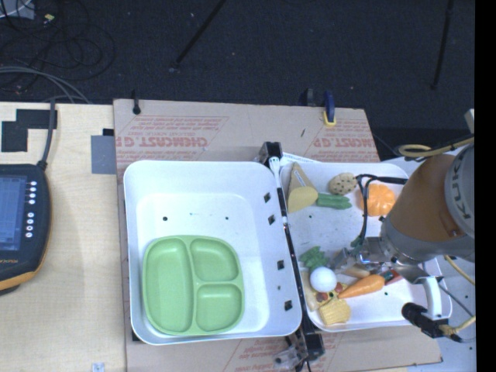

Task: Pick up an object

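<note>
The right bin holds several toy foods. A white egg lies near its front left, with an orange carrot beside it and a yellow ridged piece just in front. A green leafy piece sits behind the egg. At the back lie a pale yellow wedge, a green pod, a speckled cookie and an orange fruit. My gripper is low in the bin's middle right, just behind the carrot, and the wrist hides what is under it.
The left bin holds a light green divided plate at its front. A raised divider with black clips runs between the bins. A teach pendant lies on the bench at far left.
</note>
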Tool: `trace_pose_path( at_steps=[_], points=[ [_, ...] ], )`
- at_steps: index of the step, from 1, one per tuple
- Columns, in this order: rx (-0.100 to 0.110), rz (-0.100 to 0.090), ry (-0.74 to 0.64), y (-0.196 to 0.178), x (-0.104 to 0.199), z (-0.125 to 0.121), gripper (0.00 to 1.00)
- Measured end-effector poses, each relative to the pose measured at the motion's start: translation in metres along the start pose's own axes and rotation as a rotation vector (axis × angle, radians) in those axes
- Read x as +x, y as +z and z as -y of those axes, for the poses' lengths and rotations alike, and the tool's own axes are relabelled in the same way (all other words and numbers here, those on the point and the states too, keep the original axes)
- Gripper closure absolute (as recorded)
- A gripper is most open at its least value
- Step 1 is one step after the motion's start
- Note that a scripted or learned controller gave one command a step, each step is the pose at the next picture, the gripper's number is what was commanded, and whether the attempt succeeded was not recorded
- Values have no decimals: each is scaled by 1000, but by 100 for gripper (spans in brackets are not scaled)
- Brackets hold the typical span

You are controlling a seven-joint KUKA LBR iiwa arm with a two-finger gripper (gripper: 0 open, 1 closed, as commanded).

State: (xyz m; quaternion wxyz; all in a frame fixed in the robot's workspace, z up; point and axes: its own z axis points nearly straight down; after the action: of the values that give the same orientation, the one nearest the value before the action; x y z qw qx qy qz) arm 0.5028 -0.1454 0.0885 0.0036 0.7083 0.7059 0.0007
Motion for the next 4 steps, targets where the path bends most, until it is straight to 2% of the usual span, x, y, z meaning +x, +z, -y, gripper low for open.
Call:
trace_pose_path(
  at_steps=[1,2,3,4],
  points=[
    [10,-12,1,-8,3,0,100],
    [10,-12,2,-7,3,1,0],
    [10,-4,-6,2,53,-52,0],
    [10,-6,-4,2,50,-82,0]
  ],
)
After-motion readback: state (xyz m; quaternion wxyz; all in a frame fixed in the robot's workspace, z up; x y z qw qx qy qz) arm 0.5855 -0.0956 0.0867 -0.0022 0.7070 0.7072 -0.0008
